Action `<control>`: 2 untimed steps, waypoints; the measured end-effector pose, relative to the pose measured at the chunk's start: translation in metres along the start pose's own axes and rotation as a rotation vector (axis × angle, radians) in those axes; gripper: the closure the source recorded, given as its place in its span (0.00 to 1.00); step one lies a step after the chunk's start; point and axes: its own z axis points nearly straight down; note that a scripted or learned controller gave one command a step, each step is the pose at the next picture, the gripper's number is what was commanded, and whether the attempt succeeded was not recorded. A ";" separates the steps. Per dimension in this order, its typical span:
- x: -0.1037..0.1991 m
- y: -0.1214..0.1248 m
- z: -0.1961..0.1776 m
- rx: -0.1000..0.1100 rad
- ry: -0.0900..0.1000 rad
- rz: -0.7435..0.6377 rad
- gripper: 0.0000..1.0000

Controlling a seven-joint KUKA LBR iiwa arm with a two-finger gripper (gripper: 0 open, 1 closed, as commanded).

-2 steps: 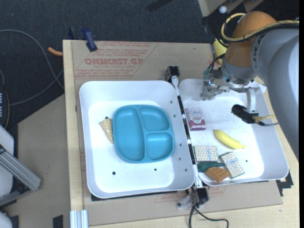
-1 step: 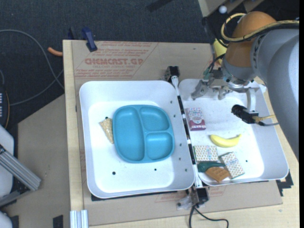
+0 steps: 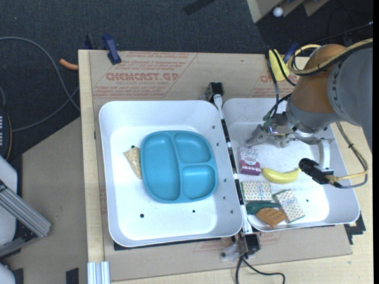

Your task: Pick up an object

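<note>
Bins, two shallow white ones, sit side by side on the cardboard-covered tabletop point(image 3: 177, 70). The right white bin point(image 3: 340, 209) holds the loose pieces: a yellow plastic banana point(image 3: 279, 174) lies near its middle, with a small white-and-purple packet point(image 3: 249, 161) just to its left against the divider. Below the banana sit a white patterned packet point(image 3: 257, 190), a dark green flat piece point(image 3: 260, 206), a brown biscuit-like piece point(image 3: 272, 218) and another patterned square packet point(image 3: 291, 205), all bunched close together toward the near edge.

The tool point(image 3: 273, 131) hangs over the far part of the right bin, above and slightly left of the banana, apart from it and from the purple packet. Its metal parts blur together from where I stand, so I cannot tell how wide it is set, and I see nothing gripped in it. A black cylindrical part point(image 3: 312, 170) sticks out just to the right of the banana's tip.

The grey arm point(image 3: 355, 87) comes in from the right, bent downward, its orange band point(image 3: 312, 87) sitting right above the wrist, with yellow cable looped beside it.

The left white bin point(image 3: 115, 123) carries a blue three-compartment plastic plate point(image 3: 177, 164), and a tan cracker-like piece point(image 3: 133, 160) rests touching the plate's left rim.
</note>
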 end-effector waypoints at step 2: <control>-0.027 -0.072 0.003 0.008 0.002 0.000 0.00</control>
